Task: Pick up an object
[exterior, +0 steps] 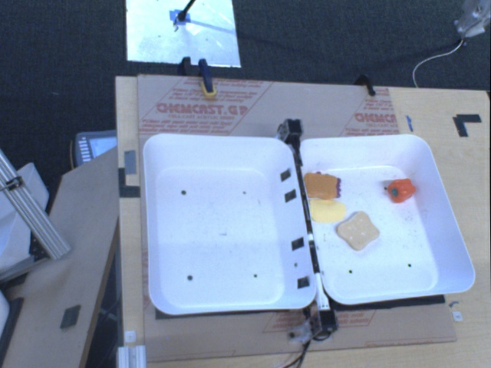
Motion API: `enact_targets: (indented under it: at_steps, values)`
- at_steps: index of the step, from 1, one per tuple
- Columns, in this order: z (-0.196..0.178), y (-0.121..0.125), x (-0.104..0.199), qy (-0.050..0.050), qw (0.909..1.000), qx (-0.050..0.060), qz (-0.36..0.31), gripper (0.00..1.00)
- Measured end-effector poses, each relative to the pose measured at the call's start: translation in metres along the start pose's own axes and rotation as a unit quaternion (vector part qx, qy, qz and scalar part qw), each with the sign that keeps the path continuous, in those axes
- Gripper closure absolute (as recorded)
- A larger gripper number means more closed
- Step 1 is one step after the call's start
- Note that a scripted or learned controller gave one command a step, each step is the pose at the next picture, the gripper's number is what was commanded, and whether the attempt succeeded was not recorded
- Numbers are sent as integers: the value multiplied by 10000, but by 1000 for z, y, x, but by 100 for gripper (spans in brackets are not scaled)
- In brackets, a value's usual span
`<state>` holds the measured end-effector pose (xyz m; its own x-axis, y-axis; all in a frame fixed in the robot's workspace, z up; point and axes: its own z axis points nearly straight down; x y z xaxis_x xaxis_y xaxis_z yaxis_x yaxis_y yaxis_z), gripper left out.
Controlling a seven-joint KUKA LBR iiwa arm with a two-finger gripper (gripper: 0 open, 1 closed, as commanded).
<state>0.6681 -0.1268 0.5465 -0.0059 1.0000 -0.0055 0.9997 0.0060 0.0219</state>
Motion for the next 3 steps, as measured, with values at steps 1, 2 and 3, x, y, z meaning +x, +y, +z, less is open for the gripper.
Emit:
enact_targets:
  at_steps: [1, 2, 3]
  values:
    - [55, 0, 105, 42, 9999, 118, -40, 100]
    - [79, -7, 194, 42, 9999, 106, -33, 100]
    - [50, 1, 242, 39, 10000, 79, -11, 100]
